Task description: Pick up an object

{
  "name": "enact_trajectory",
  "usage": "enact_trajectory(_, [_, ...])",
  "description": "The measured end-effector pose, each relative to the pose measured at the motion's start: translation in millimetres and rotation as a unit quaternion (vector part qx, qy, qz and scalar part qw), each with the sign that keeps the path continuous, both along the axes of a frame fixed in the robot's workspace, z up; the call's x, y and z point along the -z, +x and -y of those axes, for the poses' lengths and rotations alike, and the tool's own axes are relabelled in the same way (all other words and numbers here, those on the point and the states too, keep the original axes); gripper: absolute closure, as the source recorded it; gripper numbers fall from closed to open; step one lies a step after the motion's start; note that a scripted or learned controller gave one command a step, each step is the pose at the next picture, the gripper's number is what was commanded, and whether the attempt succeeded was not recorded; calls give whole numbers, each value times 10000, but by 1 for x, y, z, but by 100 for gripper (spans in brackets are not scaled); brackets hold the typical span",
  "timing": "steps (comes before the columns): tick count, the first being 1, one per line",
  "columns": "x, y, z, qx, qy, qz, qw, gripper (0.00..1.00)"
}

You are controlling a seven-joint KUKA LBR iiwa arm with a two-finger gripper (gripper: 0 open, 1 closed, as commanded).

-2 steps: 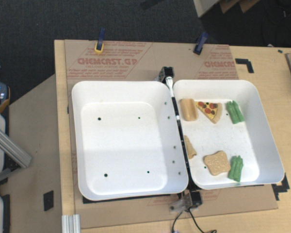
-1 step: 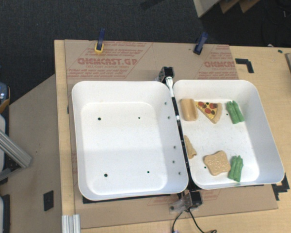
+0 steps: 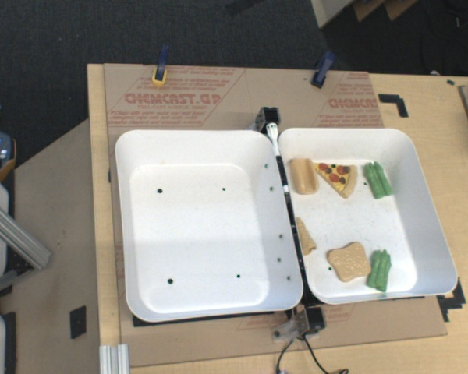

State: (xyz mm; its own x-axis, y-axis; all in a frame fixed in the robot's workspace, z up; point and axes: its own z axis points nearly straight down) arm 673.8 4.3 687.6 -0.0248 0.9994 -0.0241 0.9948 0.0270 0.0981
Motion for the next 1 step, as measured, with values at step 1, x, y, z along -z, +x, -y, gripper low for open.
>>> enact_trajectory(1, [-11,2,-1,-29,-12,114,9999,100])
